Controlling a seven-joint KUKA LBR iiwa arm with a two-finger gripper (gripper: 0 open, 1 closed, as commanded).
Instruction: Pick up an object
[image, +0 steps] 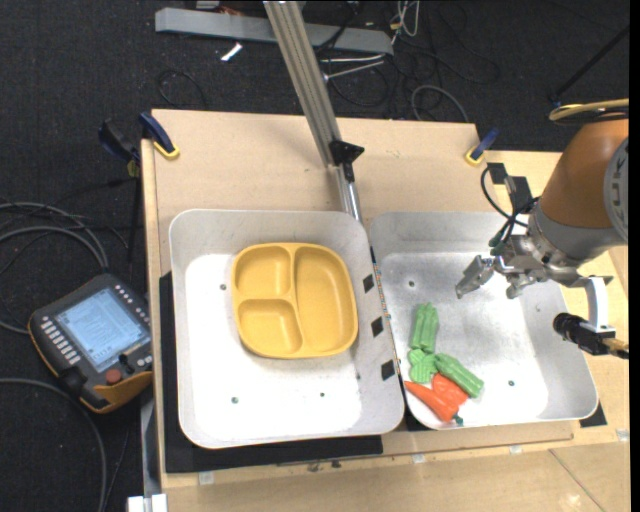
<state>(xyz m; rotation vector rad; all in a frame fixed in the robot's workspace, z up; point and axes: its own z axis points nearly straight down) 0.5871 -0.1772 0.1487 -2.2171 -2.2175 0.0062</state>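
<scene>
Lying in the right bin (520, 400), near its front-left corner: a small heap of toy vegetables. Among them, a pale green ridged piece (425, 326) pointing toward the back, a darker green ridged piece (459, 374) turned slantwise, a small green lump (421, 365) between these two, and an orange-red carrot-like piece (436, 399) at the front, close against the bin's wall. All pieces touching or overlapping each other, resting on the bin floor.

Hanging over the back-right part of the same bin, well apart from the heap: the gripper (492, 278), with its two fingers spread apart and nothing between them. Behind it, to the right, the grey wrist with the orange band (590, 175), with black cables looping beside.

Sitting in the left bin (200, 400), a yellow divided plate (295, 300) with three compartments, flat, a little toward the back. Standing at the back, between both bins, a slanted metal post (310, 85). Placed on the floor left of the bench, a teach pendant (95, 340) with lit screen.
</scene>
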